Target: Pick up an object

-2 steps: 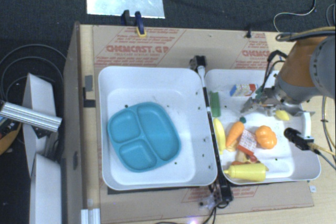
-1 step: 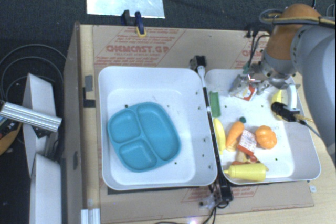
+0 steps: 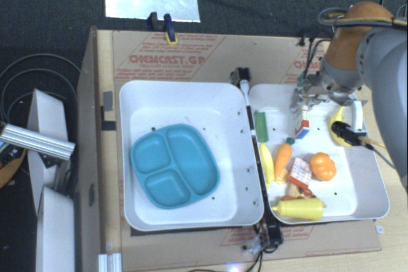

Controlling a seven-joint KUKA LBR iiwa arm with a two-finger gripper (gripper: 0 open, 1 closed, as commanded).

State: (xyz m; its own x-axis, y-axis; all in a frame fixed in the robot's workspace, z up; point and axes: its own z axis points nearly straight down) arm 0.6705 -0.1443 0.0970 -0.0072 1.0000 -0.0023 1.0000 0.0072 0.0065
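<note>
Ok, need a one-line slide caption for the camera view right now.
KUKA arm's gripper hovers over the right bin of toy food, near a carrot and orange pepper; blue divided plate in left bin.

The table carries 2 shallow white bins side by side. The left bin contains 1 blue 3-compartment tray. The right bin contains a green stick, a toy carrot, a yellow corn piece, a red-and-white packet, an orange fruit, a yellow bottle lying flat and a banana. The arm reaches in from the right. The claw is positioned over the far part of the right bin, just above a small red-white-blue item.
</note>
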